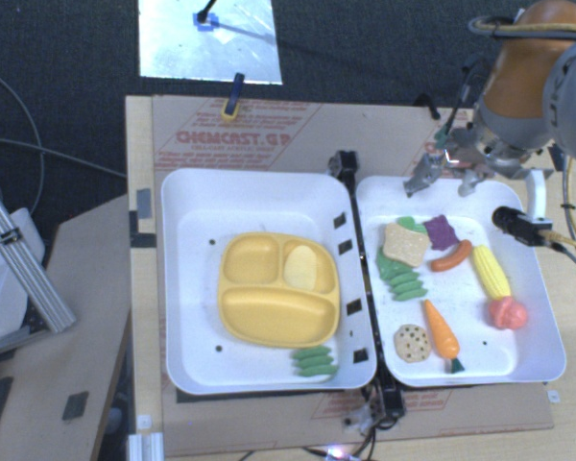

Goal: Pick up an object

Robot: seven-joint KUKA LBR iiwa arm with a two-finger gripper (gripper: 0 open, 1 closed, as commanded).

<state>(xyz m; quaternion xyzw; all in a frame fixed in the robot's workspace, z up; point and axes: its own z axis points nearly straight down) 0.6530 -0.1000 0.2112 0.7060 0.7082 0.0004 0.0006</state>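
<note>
Gripper [444, 177] above the right bin's [538, 358] far edge.
Fingers look spread, nothing between them; bread slice [405, 244] lies just below.

Left bin [187, 209]: white, holding a yellow divided plate [278, 289] and green pea pods [314, 360]. Right bin [538, 344]: white, with orange carrot [441, 327], yellow corn [491, 271], purple piece [443, 230], tan speckled cookie [412, 343].

Dark carpet [58, 27] (shiny sheet [209, 25] on it)
</note>
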